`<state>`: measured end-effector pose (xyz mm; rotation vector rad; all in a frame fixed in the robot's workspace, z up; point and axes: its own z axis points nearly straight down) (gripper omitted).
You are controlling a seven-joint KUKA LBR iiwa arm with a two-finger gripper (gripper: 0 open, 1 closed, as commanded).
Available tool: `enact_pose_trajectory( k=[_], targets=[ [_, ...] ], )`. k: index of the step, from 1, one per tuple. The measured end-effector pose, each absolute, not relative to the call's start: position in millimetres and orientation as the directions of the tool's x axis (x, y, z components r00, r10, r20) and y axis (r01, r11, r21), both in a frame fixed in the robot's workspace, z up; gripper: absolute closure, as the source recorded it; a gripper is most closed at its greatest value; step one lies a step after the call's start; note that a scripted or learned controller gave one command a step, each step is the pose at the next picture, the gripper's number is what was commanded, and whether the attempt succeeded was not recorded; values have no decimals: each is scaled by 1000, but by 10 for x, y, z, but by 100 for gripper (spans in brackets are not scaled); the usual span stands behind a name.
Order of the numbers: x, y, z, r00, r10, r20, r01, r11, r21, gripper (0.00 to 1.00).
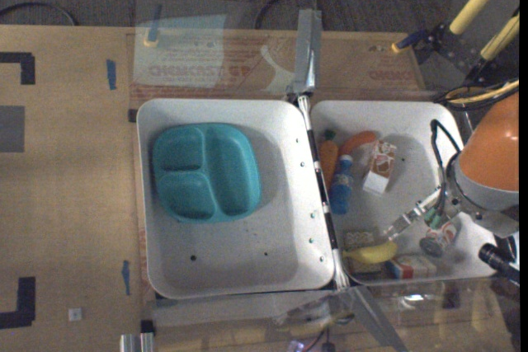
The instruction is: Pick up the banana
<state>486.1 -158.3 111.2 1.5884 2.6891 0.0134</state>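
Observation:
The yellow banana (pixel 375 253) lies on its side near the front wall of the right bin (pixel 412 115), at its left corner. My gripper (pixel 398 227) reaches in from the right at a slant. Its tip hangs just above and to the right of the banana's upper end. Nothing shows in its grasp. The arm's orange band (pixel 497 146) and grey wrist cover the bin's right side.
Around the banana lie a blue bottle (pixel 341 185), an orange carrot (pixel 329 161), a reddish-orange item (pixel 360 143), a small carton (pixel 380 166), a can (pixel 434 242) and a small box (pixel 412 266). A teal divided plate (pixel 206 171) sits in the left bin (pixel 239 260).

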Motion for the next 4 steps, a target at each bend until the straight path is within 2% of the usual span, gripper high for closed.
enact_pose_trajectory(
  k=[1, 2, 3, 4],
  targets=[
    [4830, -1232, 890, -768, 641, -12, 641, 768, 6, 0],
    [5458, -1068, 1084, -854, 520, -7, 520, 854, 3, 0],
    [5254, -1273, 889, -839, 544, -9, 544, 839, 6, 0],
    [5288, -1294, 1015, -836, 548, -23, 548, 837, 11, 100]
  ],
)
